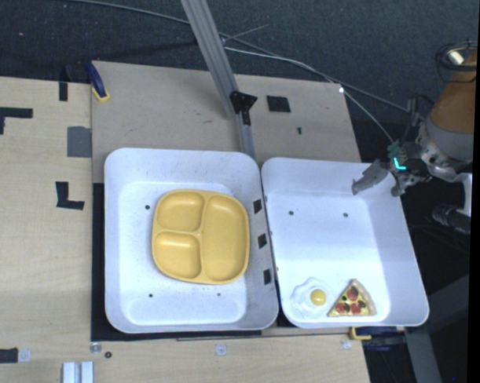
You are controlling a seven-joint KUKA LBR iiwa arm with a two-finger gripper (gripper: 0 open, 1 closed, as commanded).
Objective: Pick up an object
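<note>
A toy fried egg and a toy pizza slice lie side by side at the near edge of the right bin. In the left bin rests a yellow divided plate. My gripper hangs over the far right corner of the right bin, well away from the egg and the pizza. Its two fingers stand apart, open, with nothing between them.
A slanted metal bar runs from the top of the view down to the gap between the bins. Cables cross the dark floor at the back. Black tape marks dot the wooden bench on the left.
</note>
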